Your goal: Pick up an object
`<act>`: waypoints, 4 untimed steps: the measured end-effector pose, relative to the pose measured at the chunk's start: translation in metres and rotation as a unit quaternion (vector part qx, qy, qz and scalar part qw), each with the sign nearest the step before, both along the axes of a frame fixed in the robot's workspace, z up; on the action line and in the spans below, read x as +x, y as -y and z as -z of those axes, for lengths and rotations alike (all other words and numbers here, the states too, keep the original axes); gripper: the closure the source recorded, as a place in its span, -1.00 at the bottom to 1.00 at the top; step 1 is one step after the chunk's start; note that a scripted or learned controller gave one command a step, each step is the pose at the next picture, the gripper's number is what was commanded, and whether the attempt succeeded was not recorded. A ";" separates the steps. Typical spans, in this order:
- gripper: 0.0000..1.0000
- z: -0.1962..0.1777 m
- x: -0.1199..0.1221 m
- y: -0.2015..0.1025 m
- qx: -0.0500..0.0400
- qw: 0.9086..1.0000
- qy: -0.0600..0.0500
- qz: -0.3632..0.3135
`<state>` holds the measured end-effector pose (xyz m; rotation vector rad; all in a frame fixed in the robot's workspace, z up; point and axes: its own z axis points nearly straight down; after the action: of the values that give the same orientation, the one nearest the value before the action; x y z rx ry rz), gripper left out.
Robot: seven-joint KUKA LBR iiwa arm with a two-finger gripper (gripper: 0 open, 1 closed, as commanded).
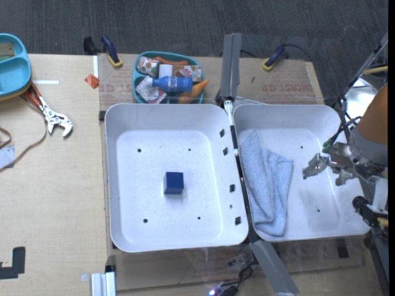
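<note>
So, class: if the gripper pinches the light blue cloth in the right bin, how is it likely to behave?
The light blue cloth lies crumpled in soft folds against the right bin wall, so it is probably floppy and would drape rather than keep its shape. It looks thin, so likely light. A pinch by the gripper may lift a single fold, leaving the rest trailing.

Smooth white plastic bins (123, 184), semi-gloss. Soft matt cloth towel (268, 184), pale blue. Shiny metal wrench (54, 121) on matt wood table (49, 214).

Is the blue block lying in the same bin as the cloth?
No: the blue block sits alone in the left bin, while the cloth lies in the right bin.
</note>
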<state>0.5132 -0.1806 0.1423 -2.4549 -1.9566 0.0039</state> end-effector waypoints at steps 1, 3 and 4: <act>-1.00 -0.067 0.008 0.011 -0.001 0.998 0.001 0.058; -1.00 -0.064 0.003 0.021 -0.002 0.951 0.000 0.309; -1.00 -0.010 -0.023 0.036 -0.001 0.926 -0.001 0.377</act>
<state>0.4902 -0.2163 0.1524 -3.0113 -0.8856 0.0079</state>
